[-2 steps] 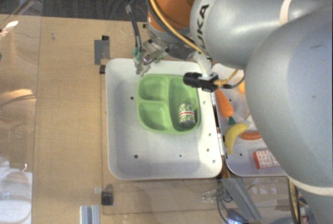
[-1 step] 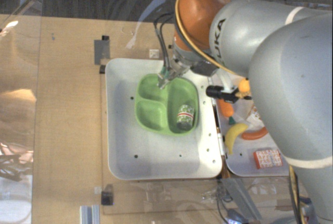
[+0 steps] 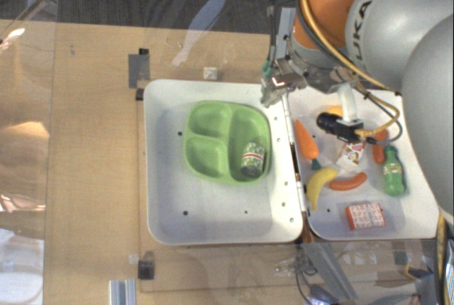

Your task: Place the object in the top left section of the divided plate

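Jaws [image 3: 272, 92] hang near the upper middle of the frame, right over the seam where the two white bins meet, just above the upper right corner of the left bin [image 3: 159, 176]. Whether they are wide or narrow I cannot tell from this slanted view, and nothing can be made out between them.

A green divided plate [image 3: 213, 151] sits in the upper middle of the left bin. A small can with a green and red label [image 3: 252, 159] lies in its long right-hand section, toward the lower end. The two smaller sections on the plate's left side look bare, including the upper left one that the task names.

The right bin [image 3: 418, 222] carries a carrot [image 3: 306, 139], a banana [image 3: 319, 185], a red sausage [image 3: 347, 181], a green bottle [image 3: 393, 174], a small red box [image 3: 364, 215] and a white packet [image 3: 352, 153], partly under the arm's cables.

Judging by this, the can is most likely the object meant, and it rests in the wrong section, so the placing is not done. The step in hand looks like an approach before a grasp. The next move would call for shifting the jaws down and left in the frame to stand over the can, closing across its narrow body, lifting clear of the divider, and setting it into the upper left section.
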{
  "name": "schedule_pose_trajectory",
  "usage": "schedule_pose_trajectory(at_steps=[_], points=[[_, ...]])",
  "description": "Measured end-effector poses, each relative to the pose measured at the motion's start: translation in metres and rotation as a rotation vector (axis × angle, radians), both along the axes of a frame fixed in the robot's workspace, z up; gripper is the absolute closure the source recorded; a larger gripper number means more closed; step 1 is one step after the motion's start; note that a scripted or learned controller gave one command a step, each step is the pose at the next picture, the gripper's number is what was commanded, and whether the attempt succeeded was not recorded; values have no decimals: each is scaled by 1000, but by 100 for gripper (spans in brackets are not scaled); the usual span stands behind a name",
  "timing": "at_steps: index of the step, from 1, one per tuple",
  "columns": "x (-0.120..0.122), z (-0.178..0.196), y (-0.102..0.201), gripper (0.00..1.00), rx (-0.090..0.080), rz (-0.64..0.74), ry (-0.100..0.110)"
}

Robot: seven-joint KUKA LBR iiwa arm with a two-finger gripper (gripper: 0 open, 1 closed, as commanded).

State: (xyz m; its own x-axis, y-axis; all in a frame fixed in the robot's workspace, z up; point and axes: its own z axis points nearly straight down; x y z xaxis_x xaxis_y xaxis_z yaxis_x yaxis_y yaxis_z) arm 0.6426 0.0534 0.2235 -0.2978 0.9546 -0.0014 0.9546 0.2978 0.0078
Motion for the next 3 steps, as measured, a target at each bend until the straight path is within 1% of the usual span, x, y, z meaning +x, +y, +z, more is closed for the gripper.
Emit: schedule_pose_trajectory(at_steps=[1, 2, 3], points=[[-13, -28, 63, 100, 0, 54, 2], [9, 26, 167, 100, 2, 36, 2], [9, 25, 167, 0, 1, 36, 2]])
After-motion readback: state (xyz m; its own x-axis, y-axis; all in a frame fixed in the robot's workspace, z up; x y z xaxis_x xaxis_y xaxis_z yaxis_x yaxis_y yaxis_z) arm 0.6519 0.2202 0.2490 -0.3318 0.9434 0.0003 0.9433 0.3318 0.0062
